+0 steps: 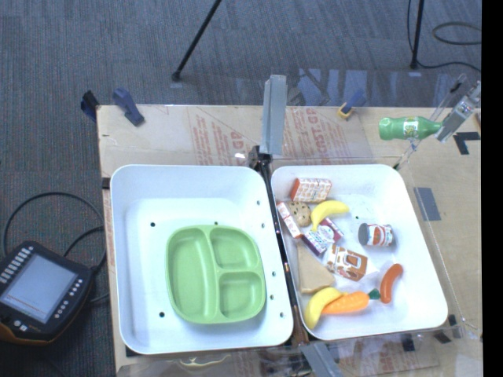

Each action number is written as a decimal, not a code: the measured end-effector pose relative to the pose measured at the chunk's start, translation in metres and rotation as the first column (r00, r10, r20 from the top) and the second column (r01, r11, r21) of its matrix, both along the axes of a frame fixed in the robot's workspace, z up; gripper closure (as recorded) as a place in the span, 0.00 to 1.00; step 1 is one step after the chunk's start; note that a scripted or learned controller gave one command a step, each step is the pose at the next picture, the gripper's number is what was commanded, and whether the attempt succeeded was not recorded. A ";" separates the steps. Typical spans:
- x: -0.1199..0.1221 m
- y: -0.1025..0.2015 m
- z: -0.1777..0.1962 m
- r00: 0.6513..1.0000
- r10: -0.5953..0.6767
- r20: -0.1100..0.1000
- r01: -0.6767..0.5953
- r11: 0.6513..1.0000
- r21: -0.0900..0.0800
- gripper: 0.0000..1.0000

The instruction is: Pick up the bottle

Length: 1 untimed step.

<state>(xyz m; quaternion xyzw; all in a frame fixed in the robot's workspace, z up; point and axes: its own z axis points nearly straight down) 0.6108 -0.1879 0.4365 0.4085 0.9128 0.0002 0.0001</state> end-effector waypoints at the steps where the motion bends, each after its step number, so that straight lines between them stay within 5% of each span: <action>1: -0.082 -0.021 0.001 0.970 0.243 0.002 -0.243 0.970 -0.001 1.00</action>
